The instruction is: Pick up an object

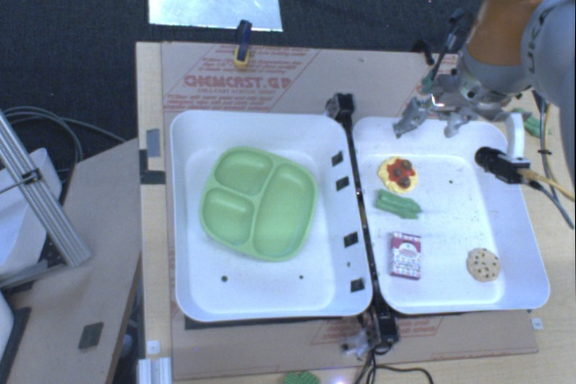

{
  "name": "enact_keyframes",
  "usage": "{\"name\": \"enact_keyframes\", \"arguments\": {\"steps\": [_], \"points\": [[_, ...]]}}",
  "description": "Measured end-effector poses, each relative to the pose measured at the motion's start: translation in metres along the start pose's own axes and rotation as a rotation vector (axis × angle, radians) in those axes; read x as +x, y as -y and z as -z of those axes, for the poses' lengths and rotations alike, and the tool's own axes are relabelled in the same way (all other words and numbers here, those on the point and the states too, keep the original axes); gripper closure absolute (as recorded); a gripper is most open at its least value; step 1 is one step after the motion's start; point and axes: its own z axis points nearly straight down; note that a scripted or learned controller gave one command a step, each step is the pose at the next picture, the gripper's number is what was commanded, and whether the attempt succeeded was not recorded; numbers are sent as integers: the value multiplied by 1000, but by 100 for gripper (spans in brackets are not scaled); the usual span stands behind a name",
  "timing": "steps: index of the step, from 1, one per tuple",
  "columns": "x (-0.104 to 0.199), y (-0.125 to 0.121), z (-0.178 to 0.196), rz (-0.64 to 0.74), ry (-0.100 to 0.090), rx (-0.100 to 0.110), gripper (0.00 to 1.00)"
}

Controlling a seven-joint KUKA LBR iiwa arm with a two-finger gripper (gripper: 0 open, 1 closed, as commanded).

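My fingers point(430, 116) hang spread apart and holding nothing over the far edge of the right bin point(517, 220), while everything I might pick lies nearer the middle and near side: a small pizza point(397, 174) with a green piece point(398, 204) just beside it, a red box point(406, 255) and a cookie point(483, 264) towards the near right corner. I judge the pizza and the green piece sit so close that closing on one could nudge the other or pinch both, and all these things look flat enough to slip out. The box and the cookie have open floor around them, well clear of the bin walls, so they seem the safer reach, and the left bin holds only a green tray point(259, 203).
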Motion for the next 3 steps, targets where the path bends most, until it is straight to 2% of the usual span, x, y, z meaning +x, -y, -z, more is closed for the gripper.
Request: {"name": "enact_keyframes", "arguments": {"steps": [1,2,3], "points": [[14,97,-81,-3,-4,16,0],[30,147,-14,-2,-2,0,0],[13,172,-85,-5,-1,8,0]]}}
